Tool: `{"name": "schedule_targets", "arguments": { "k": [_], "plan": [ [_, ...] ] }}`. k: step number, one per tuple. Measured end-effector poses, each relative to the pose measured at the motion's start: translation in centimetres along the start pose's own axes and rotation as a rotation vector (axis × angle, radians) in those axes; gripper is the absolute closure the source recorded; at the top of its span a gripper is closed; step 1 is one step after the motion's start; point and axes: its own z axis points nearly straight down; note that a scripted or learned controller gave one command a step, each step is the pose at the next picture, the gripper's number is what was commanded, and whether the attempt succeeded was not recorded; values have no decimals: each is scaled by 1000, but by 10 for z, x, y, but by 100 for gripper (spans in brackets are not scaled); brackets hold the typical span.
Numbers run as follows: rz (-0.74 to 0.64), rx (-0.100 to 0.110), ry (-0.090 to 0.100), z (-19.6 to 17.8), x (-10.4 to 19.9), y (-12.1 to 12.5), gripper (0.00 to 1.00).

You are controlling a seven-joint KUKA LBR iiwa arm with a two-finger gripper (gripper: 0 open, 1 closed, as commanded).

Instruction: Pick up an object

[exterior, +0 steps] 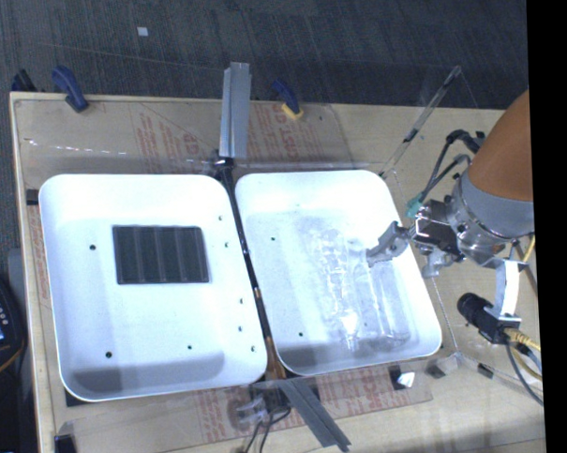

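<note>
A dark grey ribbed rectangular block (161, 253) lies flat in the left bin (73, 352), toward its upper middle. In the right bin (289, 343) lies a clear plastic item (357, 288), hard to make out against the white floor; it spans the bin's middle and right. My gripper (386, 245) reaches in over the right bin's right wall, above the upper right part of the clear plastic. Nothing can be seen held in it. The grey wrist and orange band sit further right.
A grey metal bar (233, 110) stands behind the seam between the bins, and another bracket (306, 412) sits in front. Blue clamps (69, 87) hold the bench's back edge. Cables and a black connector (480, 314) hang beside the wrist.
</note>
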Motion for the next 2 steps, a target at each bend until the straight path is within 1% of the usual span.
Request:
{"name": "schedule_targets", "arguments": {
  "k": [1, 2],
  "plan": [
    [22, -2, -1, -7, -3, 1, 0],
    [-29, -3, 0, -34, -4, 1, 0]
  ]
}}
